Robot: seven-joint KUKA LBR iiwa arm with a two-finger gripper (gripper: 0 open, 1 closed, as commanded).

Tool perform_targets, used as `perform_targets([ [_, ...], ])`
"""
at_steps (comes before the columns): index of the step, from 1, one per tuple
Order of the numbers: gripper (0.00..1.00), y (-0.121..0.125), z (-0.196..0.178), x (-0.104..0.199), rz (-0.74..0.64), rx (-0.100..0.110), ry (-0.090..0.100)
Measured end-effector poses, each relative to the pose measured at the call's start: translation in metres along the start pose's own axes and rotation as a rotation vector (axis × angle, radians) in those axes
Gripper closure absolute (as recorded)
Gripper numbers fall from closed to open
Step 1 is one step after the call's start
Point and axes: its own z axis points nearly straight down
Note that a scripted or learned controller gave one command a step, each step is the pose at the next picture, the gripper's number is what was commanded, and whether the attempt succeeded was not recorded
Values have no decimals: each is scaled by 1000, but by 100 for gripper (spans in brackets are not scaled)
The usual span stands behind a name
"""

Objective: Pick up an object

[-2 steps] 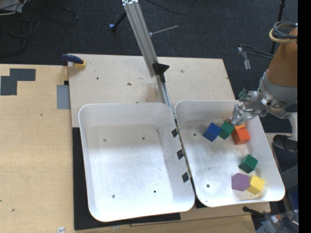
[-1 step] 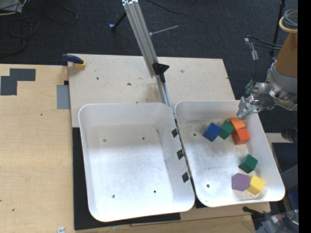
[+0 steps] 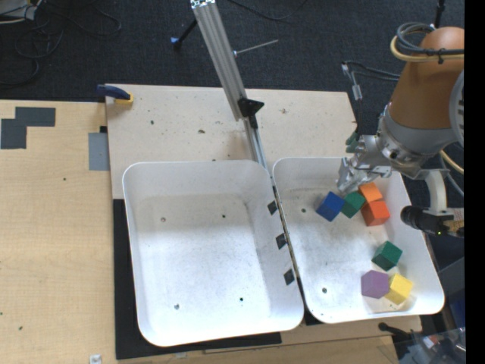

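Several small blocks lie in the right bin. A blue block, a green block and an orange-red block cluster near the bin's far side. My gripper hangs just above this cluster, over the green and blue blocks. A second green block lies alone further forward. At the front right corner, a purple block touches a yellow block.
The left bin stands beside the right one, joined along a divider with black clips. A slanted aluminium rail rises behind the bins. A blue clamp sits at the bench's far left corner.
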Motion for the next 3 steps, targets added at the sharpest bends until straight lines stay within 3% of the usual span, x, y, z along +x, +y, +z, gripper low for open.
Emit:
perform_targets([
  [3, 100, 14, 18, 145, 0, 2, -2],
])
